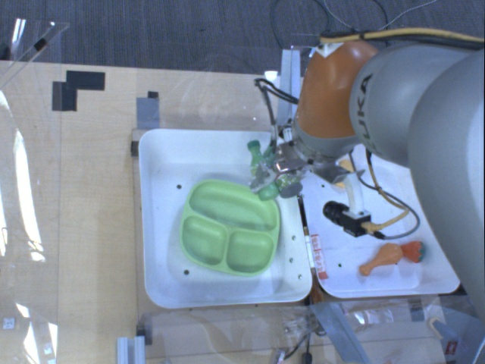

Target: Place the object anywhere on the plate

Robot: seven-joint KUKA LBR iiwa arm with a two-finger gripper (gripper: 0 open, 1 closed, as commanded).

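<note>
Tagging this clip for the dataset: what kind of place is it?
Probably a robotics lab test bench: a KUKA arm reaches over two white bins on a wooden bench, loose cables trail over grey carpet, and the props are toys, a green divided plate and a carrot.

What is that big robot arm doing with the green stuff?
The robot arm is reaching over the left bin, where a green plate lies. Its gripper is at the plate's far right corner, with a small green thing right by it. A toy carrot sits in the right bin.
</note>
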